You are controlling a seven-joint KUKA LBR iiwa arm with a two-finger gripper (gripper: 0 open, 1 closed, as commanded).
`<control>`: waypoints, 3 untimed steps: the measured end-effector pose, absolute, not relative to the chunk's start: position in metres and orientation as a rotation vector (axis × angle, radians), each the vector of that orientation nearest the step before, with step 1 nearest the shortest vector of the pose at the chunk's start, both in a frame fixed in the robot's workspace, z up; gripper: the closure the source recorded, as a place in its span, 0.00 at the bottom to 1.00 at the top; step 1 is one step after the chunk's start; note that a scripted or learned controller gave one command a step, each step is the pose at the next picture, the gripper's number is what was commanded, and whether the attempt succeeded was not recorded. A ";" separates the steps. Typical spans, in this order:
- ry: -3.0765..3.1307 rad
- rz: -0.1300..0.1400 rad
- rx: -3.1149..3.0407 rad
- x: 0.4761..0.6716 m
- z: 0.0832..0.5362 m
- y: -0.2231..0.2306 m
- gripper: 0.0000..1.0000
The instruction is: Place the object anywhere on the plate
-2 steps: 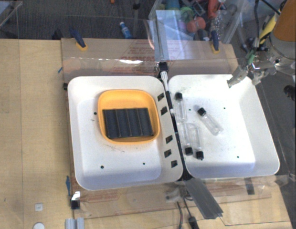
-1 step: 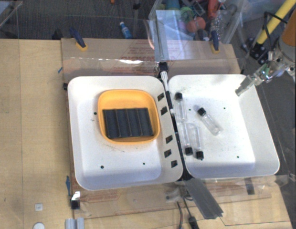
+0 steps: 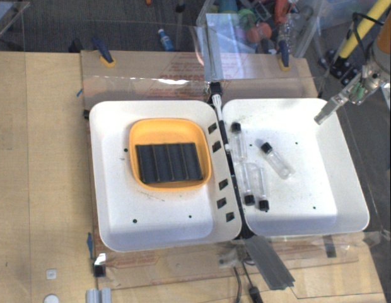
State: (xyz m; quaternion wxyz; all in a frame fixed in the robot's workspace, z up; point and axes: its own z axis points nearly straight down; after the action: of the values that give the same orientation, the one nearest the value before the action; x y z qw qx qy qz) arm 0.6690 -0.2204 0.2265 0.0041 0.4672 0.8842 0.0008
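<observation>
An orange plate (image 3: 169,127) sits in the left bin (image 3: 113,188). A dark grey ridged block (image 3: 169,163) lies flat on the plate and covers most of its middle. Several clear vials with black caps lie in the right bin (image 3: 321,188): one (image 3: 275,160) near the middle, one (image 3: 236,140) by the divider and two (image 3: 253,186) side by side lower down. My gripper (image 3: 323,115) hangs over the right bin's far right corner, well apart from the vials and far from the plate. I see nothing held in it.
A row of black tabs (image 3: 219,169) runs along the divider between the bins. A clear plastic box of coloured items (image 3: 258,11) stands behind the bins. Wooden bench surface (image 3: 38,169) lies to the left.
</observation>
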 end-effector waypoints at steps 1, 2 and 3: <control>2.873 0.002 1.248 0.669 0.233 -0.220 0.00; 3.019 0.002 0.851 0.665 0.231 -0.220 0.00; 3.038 0.001 0.783 0.658 0.234 -0.220 0.00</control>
State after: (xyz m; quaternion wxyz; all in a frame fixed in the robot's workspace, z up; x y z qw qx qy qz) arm 0.6579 -0.2202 0.2343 0.0021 0.2495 0.9684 0.0004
